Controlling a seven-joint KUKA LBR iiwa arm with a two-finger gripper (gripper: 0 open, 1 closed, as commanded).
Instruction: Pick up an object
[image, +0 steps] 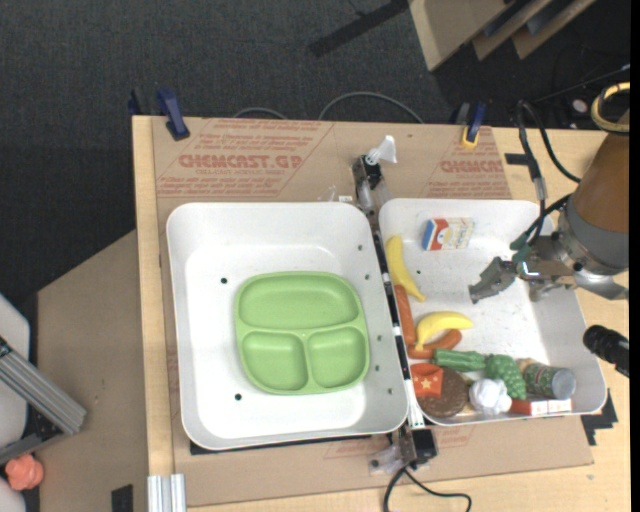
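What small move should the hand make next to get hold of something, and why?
Probably shift toward the near-left and lower onto the banana. The hand hovers over a bare patch of the right bin, holding nothing, and the banana lies close by, apart from the crowded pile.

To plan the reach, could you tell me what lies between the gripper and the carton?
In the camera view, only bare white bin floor separates the gripper from the carton.

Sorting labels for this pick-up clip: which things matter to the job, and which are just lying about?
Part of the job:
gripper
banana
carrot
small carton
bottle

Just lying about:
green tray
blue clamp
cardboard sheet
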